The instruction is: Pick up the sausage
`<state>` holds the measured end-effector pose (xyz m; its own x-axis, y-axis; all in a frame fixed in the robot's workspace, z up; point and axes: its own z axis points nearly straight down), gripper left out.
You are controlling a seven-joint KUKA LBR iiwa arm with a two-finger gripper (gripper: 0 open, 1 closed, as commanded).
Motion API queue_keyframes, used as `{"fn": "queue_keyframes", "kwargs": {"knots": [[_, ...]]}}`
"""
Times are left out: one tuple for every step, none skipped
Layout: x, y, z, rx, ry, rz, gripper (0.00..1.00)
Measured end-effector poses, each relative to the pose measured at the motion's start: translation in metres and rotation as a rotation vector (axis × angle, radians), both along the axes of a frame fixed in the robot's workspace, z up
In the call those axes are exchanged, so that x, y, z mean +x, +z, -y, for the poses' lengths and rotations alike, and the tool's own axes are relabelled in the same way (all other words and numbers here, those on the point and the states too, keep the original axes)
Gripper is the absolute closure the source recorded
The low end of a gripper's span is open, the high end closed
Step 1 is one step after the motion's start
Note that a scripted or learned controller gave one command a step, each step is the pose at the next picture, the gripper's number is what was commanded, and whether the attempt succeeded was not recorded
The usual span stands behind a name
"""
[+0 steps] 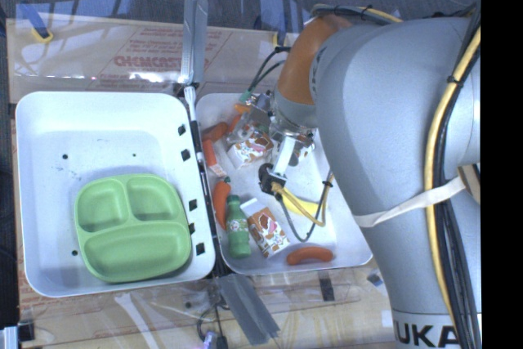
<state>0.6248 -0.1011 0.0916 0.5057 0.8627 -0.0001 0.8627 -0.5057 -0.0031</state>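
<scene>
The sausage [309, 255], reddish-orange and elongated, lies at the near edge of the right bin [351, 245]. My gripper [258, 120] is low in the far part of that bin, just over a small printed carton [249, 149]. It is well away from the sausage. The big grey arm hides the right side of the bin.
The right bin also holds an orange carrot [221, 204], a green bottle [237, 229], a second printed carton [267, 231] and a red-orange piece [211, 145] by the left wall. A green divided plate [131, 226] sits in the left bin [49, 127].
</scene>
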Motion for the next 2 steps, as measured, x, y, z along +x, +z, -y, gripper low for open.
{"fn": "queue_keyframes", "kwargs": {"knots": [[0.0274, -0.0001, -0.0046, 0.002, -0.157, -0.022, 0.0], [0.0194, 0.002, -0.004, 0.002, -0.152, -0.056, 1.0]]}}
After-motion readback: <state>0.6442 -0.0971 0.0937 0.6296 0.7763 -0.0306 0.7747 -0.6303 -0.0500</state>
